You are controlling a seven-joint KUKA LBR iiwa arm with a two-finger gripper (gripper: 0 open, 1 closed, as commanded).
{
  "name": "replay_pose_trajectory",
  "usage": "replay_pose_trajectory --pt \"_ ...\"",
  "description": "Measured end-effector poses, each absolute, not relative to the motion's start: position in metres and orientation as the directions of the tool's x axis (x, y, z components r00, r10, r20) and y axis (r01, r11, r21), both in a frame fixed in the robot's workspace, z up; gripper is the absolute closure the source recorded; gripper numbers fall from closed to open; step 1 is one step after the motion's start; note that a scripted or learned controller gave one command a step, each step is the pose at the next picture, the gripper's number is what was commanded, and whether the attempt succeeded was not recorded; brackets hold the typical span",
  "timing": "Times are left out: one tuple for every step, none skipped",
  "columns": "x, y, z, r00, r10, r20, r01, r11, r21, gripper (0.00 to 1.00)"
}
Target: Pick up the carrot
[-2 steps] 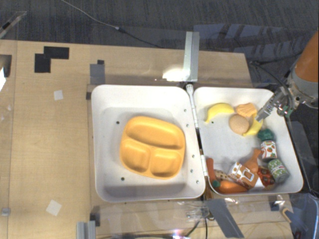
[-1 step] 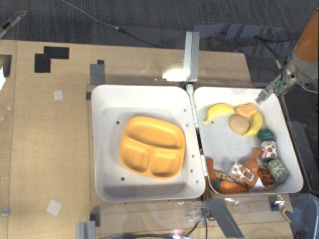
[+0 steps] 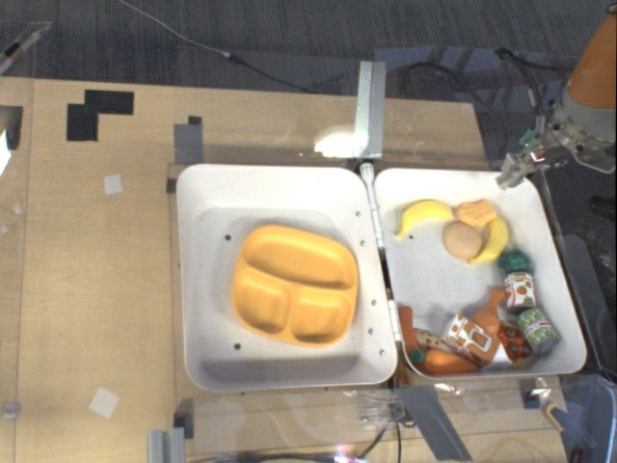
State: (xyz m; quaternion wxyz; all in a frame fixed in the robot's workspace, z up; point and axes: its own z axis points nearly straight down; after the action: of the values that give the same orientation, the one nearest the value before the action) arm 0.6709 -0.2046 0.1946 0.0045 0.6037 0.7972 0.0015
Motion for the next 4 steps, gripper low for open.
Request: replay_pose_trajectory --pt "0.671 -0.205 0.2 -0.012 1.0 -0.003 1.0 0.012 0.007 1.0" --pt "0.659 -0.205 0.203 0.3 0.954 0.0 0.954 -0.3 0.004 1.0" --pt "0.67 -0.188 0.193 0.523 0.853 0.001 0.853 -0.523 0.005 1.0" --pt "0.669 -0.184 0.125 0.631 0.775 0.0 0.775 -0.631 0.0 1.0"
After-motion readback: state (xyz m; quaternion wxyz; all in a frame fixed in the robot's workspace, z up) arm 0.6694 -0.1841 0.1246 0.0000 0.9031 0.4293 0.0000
